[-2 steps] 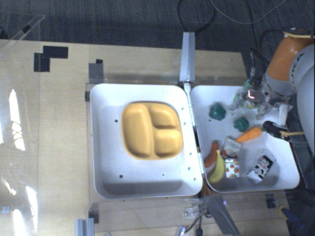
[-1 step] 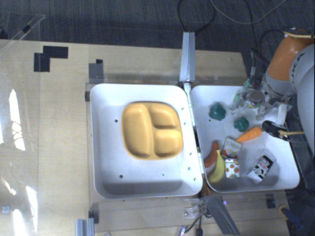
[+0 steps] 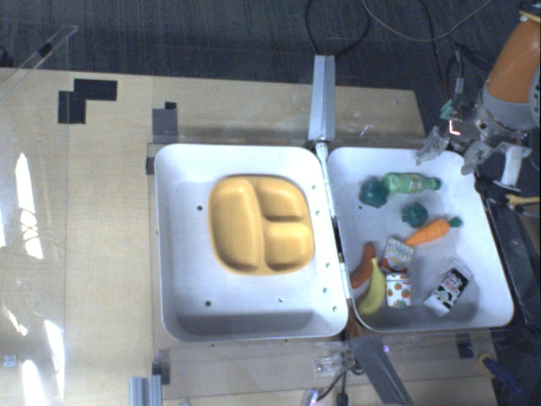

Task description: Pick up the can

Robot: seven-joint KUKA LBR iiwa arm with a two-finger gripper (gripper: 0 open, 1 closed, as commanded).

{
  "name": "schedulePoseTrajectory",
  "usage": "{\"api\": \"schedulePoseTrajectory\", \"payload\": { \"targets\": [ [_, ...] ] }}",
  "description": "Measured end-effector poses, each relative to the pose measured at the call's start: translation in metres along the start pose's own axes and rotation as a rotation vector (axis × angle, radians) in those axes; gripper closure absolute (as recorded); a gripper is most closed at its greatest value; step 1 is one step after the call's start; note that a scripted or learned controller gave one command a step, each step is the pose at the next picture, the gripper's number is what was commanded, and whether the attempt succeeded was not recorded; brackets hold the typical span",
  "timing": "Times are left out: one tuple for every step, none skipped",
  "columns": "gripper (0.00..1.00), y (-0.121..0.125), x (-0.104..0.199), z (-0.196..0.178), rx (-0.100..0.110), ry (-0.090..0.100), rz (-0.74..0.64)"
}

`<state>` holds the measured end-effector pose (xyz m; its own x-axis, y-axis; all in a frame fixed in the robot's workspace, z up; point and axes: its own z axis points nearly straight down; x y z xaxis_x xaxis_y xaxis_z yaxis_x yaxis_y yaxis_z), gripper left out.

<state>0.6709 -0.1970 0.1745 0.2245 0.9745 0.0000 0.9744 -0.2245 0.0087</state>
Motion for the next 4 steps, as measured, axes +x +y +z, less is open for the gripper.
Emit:
{"api": "schedulePoseTrajectory", "payload": {
  "targets": [
    [0.00, -0.007, 0.026, 0.088, 0.003, -0.001, 0.028],
    [0.00, -0.074, -0.009, 0.086, 0.001, 0.000, -0.056],
    [0.00, -0.027, 0.003, 0.082, 0.001, 0.000, 0.120],
    [0.00, -0.111, 0.009, 0.085, 0.000, 0.002, 0.057]
  ]
}}
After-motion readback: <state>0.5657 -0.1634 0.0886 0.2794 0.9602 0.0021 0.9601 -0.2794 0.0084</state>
